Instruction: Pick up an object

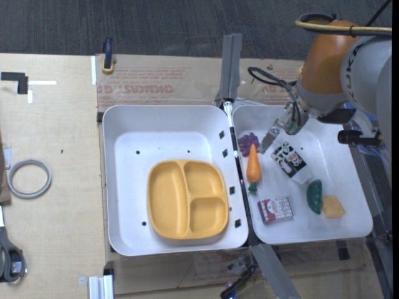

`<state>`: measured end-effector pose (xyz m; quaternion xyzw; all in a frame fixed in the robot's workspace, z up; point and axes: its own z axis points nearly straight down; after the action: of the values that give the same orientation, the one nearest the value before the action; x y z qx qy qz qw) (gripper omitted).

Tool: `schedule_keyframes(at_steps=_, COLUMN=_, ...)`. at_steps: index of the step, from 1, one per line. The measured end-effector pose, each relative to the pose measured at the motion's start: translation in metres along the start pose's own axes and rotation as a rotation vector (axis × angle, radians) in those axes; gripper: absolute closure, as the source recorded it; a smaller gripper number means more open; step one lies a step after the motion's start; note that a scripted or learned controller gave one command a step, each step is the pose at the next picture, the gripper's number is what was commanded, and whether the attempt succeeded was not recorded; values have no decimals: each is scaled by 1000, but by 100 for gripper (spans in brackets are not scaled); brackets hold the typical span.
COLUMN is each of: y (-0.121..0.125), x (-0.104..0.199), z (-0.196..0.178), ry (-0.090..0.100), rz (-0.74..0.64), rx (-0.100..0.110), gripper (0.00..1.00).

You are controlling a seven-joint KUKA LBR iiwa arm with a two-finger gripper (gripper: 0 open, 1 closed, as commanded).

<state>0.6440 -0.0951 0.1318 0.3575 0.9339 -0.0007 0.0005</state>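
Light wood bench with two white bins parked side by side on a cardboard sheet. Over on the bare wood there's a grey tape ring, plus scissors near the edge.

The two white bins look like smooth, slightly shiny plastic. The yellow tray with three parts is smooth matt plastic. At 9 o'clock the bench is pale wood with a flat, dull finish. At 12 o'clock lies brown cardboard, matt and papery. The arm has glossy orange and grey shells. The toy carrot looks smooth.
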Motion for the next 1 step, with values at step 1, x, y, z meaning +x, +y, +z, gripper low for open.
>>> schedule_keyframes(at_steps=1, y=0, x=0, z=0, ry=0, rz=0, rx=0, gripper=0)
